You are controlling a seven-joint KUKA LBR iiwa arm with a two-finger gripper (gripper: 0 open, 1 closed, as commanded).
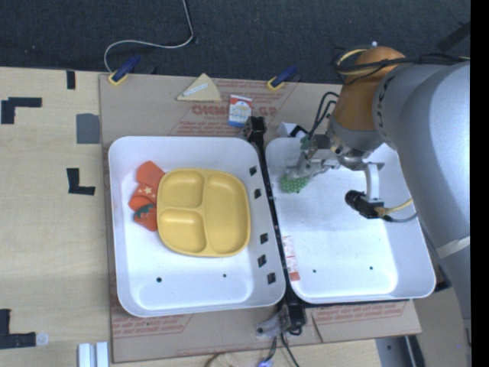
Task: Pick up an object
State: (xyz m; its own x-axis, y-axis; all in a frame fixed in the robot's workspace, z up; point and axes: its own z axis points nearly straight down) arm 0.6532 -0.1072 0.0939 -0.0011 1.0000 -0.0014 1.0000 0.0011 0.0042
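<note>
A small green object (293, 182) lies in the right bin (344, 266), near its back left corner. My gripper (308, 164) hangs directly over the green object's upper right edge; whether they touch is unclear. The grey arm with its orange band (359, 105) reaches in from the right. In the left bin (191, 289) sits a yellow divided plate (204, 211). Orange and red toy pieces (145, 193) are tucked against the plate's left side.
A small red, white and blue carton (240, 112) and a pale wedge (200, 89) rest on the cardboard behind the bins. Black clips (263, 228) line the wall between the bins. A black connector with cable (367, 203) hangs from the arm over the right bin.
</note>
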